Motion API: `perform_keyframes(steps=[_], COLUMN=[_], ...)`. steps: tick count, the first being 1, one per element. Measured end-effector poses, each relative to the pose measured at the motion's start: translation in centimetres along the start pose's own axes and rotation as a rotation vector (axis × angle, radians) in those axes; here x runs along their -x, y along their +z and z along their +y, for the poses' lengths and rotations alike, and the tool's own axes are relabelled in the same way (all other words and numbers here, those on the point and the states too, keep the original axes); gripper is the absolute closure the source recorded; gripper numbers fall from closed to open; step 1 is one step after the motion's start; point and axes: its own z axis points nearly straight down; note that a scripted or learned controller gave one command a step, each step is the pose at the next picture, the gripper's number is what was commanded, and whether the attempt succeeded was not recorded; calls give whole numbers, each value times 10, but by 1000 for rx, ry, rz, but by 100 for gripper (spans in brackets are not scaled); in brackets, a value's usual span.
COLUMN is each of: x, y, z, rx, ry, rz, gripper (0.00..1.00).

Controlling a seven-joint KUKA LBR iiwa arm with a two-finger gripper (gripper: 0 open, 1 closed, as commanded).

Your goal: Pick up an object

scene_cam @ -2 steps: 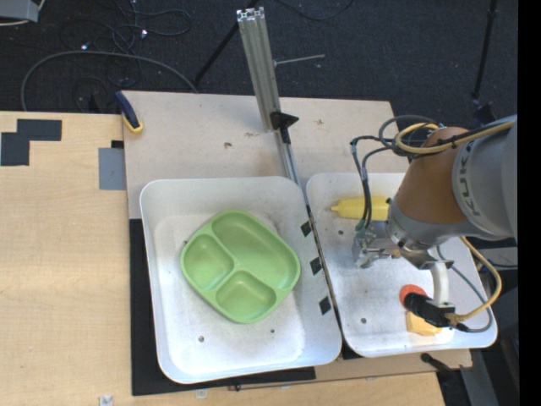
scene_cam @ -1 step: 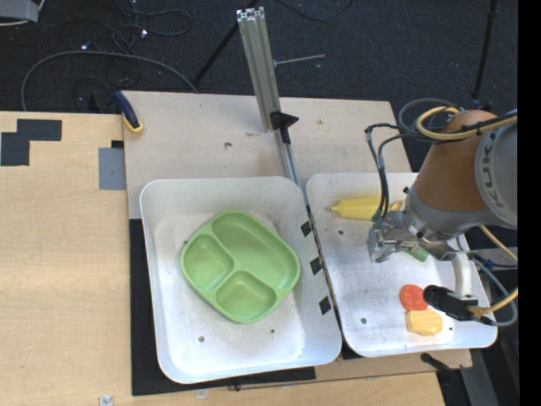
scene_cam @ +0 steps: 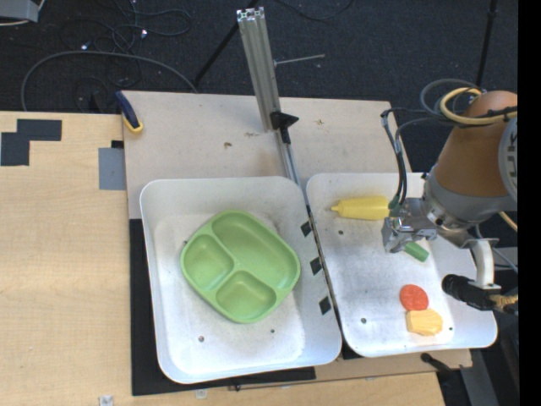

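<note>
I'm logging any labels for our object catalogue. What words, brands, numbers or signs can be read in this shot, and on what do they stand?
None can be read.
The green divided plate, yellow corn-shaped toy, red round piece and yellow block show plain surfaces.
The white bins bear only small black marks, no letters.
The gripper and arm show no legible marking at this size.

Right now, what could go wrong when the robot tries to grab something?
1. The gripper sits between the yellow piece and the small green piece, so it might knock one aside instead of catching it.
2. The red piece and the yellow-orange block lie touching near the right bin's front rim, awkward to grab singly.
</note>
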Motion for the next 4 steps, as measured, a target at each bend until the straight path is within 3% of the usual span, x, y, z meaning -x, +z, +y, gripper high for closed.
perform_keyframes(steps=[1, 4], x=[1, -159], y=[-50, -39], z=[1, -12], rx=[2, -4], ry=[-6, -12], rz=[0, 2], gripper=[100, 100])
